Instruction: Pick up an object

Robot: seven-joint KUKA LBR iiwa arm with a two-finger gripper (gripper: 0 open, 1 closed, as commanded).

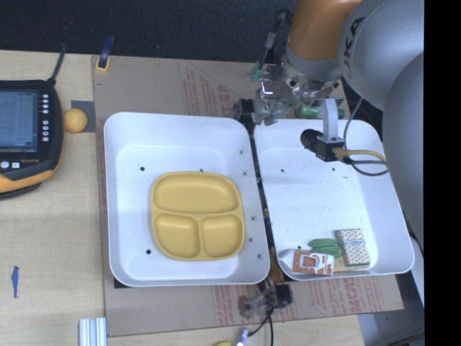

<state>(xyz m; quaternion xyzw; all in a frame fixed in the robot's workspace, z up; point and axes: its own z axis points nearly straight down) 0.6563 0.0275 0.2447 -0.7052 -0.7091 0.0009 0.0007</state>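
Observation:
Three small objects lie in the near corner of the right bin (374, 193): a tan patterned box (352, 247), a green item (325, 245) just left of it, and an orange-and-white carton (313, 263) against the front wall. My gripper (268, 109) hangs over the far left corner of that bin, near the divide between the bins and far from all three. A yellow divided plate (197, 215) rests in the left bin (122, 193).
The grey arm with its orange band (324, 13) fills the upper right, with a black unit and cable (324, 144) hanging over the right bin. A teach pendant (25, 135) and a yellow ball (74, 120) sit left of the bins.

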